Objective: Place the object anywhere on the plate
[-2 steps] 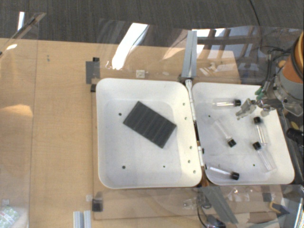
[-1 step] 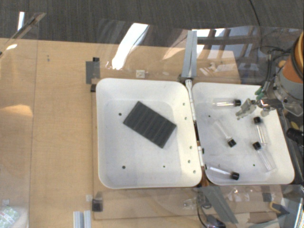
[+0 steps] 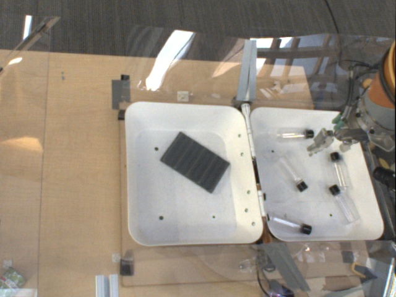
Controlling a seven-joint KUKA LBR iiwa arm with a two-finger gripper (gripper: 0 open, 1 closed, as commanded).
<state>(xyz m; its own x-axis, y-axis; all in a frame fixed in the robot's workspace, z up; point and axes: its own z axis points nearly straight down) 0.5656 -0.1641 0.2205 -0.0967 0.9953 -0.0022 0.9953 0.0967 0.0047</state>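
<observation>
Camera view, arm [image 3: 378,98] low over right bin [image 3: 365,228], gripper [image 3: 323,140] among vials [image 3: 292,173], finger spread unreadable

**Grey arm, orange band, metal gripper**

The arm [image 3: 378,104] is grey with an orange band at the picture's right edge. Dark cables loop beside its wrist. The gripper [image 3: 320,142] is pale bare metal, with a small green mark near its base.

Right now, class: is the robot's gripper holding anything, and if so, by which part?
Nothing is held. The gripper hovers over the right bin among clear tubes, with none between its fingers. The dark plate lies in the left bin.
</observation>
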